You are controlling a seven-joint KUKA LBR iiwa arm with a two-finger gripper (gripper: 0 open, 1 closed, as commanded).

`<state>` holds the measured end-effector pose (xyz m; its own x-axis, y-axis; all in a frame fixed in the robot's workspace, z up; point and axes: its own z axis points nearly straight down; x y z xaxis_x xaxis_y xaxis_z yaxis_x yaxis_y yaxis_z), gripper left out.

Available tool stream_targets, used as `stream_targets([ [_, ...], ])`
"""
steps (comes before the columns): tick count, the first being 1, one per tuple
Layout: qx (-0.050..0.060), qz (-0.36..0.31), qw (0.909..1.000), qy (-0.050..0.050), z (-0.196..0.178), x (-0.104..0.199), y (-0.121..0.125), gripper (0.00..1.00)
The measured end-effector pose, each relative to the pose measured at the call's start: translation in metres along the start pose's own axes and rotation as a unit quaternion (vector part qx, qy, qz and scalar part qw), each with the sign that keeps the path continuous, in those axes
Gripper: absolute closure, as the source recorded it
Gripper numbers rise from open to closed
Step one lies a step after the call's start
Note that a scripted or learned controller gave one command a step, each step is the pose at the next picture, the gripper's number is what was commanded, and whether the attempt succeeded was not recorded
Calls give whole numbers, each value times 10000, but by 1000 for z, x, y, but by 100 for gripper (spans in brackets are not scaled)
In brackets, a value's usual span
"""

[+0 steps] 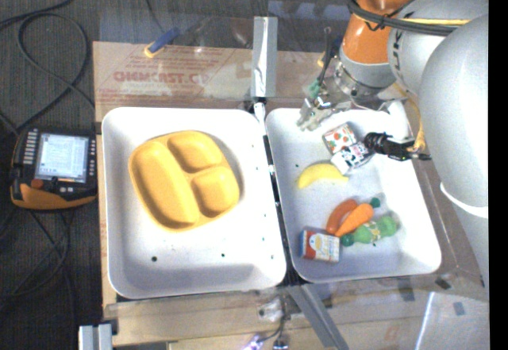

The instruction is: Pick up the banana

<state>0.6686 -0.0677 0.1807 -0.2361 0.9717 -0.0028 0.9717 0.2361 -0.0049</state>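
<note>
Carton (321, 246) sits at front of right bin (421, 261), carrots (350, 217) behind it. Banana (321, 175) lies mid-bin, free. Gripper (317, 109) hangs over back-left corner, partly blurred; open/closed: cannot tell.

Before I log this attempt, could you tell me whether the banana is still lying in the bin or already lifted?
Still lying in the right bin: the banana rests on its floor, apart from the gripper.

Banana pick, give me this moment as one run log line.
banana: right bin, untouched | end effector: above bin's far left corner, apart from banana | carton: beside banana | yellow tray: left bin
</note>
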Motion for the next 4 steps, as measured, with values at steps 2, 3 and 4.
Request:
stream_targets([
  [2, 25, 2593, 9658, 3, -52, 17, -6, 100],
  [3, 19, 4164, 9092, -10, -121, -6, -2, 100],
  [4, 28, 6308, 7760, -17, -87, 38, -6, 100],
])
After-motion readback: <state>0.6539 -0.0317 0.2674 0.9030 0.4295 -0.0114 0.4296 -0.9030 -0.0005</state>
